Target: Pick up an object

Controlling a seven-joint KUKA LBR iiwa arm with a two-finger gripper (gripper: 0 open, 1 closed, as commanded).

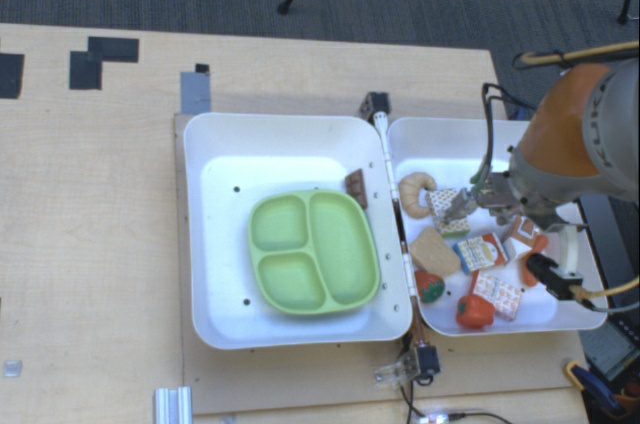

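Pale wood worktop (90, 242) across the frame, bearing two shallow white bins side by side. Left bin (215, 312) at centre, holding a green three-compartment plate (315, 252) and a small brown piece (355, 182) at its right wall. Right bin (440, 317) at centre right, crowded with small things: a tan ring-shaped pastry (415, 192) at upper left, a tan bread slice (435, 254) below it, a red and green strawberry-like toy (429, 286) lower still, a red tomato-like toy (475, 312) near the bottom edge, a checked red-and-white packet (498, 293) just beside it, a blue-edged card (477, 253) in the middle. Grey arm with orange band (560, 132) entering from the right. Hand (462, 206) low over the upper middle of the right bin, just beside the pastry, over a patterned packet (442, 203); whether fingers open or closed, impossible to tell, and nothing visibly gripped.
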